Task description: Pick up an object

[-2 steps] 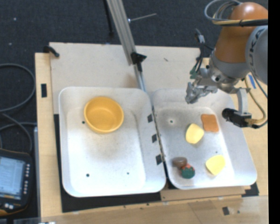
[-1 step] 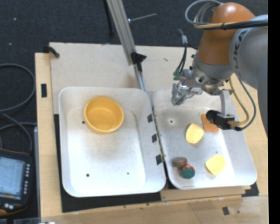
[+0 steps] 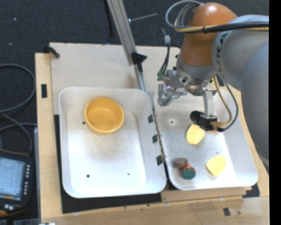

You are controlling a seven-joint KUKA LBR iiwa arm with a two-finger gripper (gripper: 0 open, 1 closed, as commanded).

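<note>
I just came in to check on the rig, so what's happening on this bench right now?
A grey robot arm with an orange band reaches in from the right, its gripper at the far left corner of the right white bin. That bin holds two pale yellow pieces, a small brown object and a small green one; the gripper is apart from all of them. A yellow bowl sits in the left white bin. Nothing looks picked up yet.

open floor beside yellow bowl [image 3: 104, 115], cluttered right bin [image 3: 234, 172], divider rim [image 3: 157, 135] between
</note>
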